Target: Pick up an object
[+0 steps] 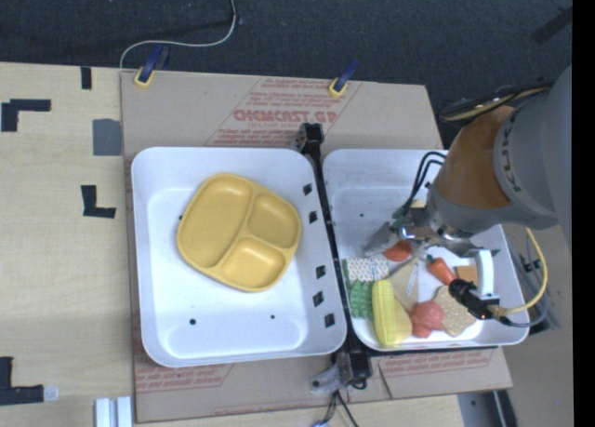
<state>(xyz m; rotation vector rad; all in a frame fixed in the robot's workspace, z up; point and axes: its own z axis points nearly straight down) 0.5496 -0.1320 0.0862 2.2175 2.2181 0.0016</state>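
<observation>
Although the arm (507, 169) has its wrist low over the right bin (372, 179), we judge the task as barely begun: nothing is lifted, and every object we can see lies on a bin floor. We start with the counter (56, 165), pale wood with black marks, which carries a cardboard sheet (279, 109) and the two white bins side by side. The left bin (158, 323) holds a yellow divided plate (240, 230), lying flat and well apart from the arm, so we doubt it is the target.

In the right bin the toy food is crowded into the near part. The tool (400, 234) sits at the upper edge of that pile, close above a small orange-red piece (398, 251). We cannot tell whether the tool is spread or pressed together, since the wrist and its cables cover most of it; we see nothing pinched in it.

That orange-red piece looks to us the likeliest object: small, rounded, glossy, lying just beside a green and white chequered piece (364, 270). Below them lie a yellow corn cob (390, 313), a green bumpy piece (359, 298) touching its left side, a pinkish-red rounded piece (427, 317), a tan cracker-like piece (456, 315), and a small carrot (439, 269).

What is left, as we judge it, is the whole grasp and lift.
</observation>
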